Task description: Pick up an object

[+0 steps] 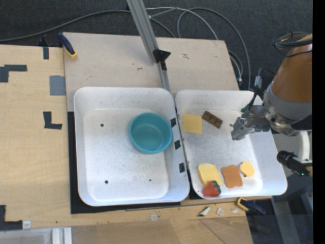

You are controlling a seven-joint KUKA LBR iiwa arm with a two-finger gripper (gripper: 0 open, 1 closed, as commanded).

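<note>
Strawberry point(212, 188) and bread slices lie loose in right bin point(264, 187), within reach; my end effector point(238, 131) hovers above, grip state indiscernible.

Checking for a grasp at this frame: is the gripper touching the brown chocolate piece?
Apart. The camera view shows bare white bin floor between the gripper and the chocolate piece.
</note>
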